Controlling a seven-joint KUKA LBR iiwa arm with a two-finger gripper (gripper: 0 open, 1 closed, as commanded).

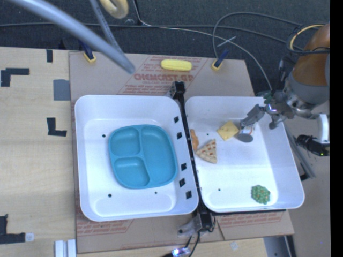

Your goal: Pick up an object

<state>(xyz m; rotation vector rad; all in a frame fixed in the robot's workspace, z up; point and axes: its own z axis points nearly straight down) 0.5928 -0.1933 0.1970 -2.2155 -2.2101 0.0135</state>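
My gripper [245, 129] reaches in from the right, low over the upper middle of the right bin [278, 159]. Its tip sits just right of a yellow cheese wedge [228, 130], close to it or touching it; I cannot tell which. A pizza slice [208, 151] lies below and to the left of the cheese. A small orange piece [194, 138] rests by the bin's left wall. A green broccoli floret [261, 194] lies in the near right corner.
The left bin [91, 116] holds a blue divided plate [142, 156]. A yellow banana-like item [176, 65] lies on the cardboard behind the bins, between two clamps [218, 61]. Black clips [180, 122] line the seam between the bins. Cables trail behind the right bin.
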